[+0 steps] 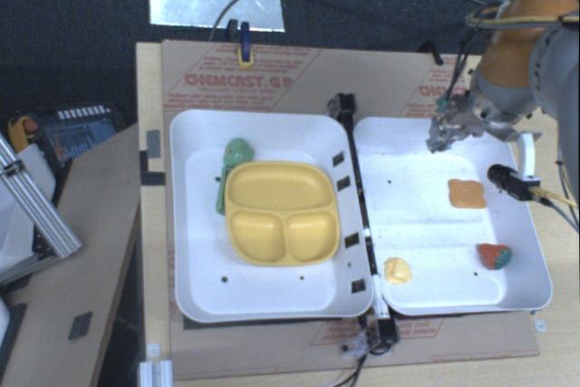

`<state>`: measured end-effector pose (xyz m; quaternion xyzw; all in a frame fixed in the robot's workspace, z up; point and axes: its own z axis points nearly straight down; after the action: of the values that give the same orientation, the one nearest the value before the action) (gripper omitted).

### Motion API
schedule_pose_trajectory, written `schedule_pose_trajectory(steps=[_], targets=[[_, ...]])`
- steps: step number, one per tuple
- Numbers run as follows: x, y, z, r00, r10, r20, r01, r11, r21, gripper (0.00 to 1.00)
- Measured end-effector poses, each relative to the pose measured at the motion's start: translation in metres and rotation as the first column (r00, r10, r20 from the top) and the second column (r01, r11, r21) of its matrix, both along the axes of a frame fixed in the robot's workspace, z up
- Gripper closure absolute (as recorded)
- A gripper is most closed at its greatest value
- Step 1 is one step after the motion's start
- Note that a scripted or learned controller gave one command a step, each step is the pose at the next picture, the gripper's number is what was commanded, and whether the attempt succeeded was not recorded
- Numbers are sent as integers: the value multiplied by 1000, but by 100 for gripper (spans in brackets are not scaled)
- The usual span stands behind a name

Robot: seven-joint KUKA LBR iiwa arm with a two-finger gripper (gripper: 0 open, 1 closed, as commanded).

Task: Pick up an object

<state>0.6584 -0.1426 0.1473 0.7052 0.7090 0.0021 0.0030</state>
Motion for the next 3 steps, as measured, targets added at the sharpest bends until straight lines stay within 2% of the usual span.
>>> schedule_pose_trajectory(steps=[1,2,3], targets=[[-2,2,45,1000,0,-1,0,1000,0,100],[2,-2,110,1000,1,2,-1,1000,-1,100],[-21,45,105,1000,3,-7,-3,1000,2,100]])
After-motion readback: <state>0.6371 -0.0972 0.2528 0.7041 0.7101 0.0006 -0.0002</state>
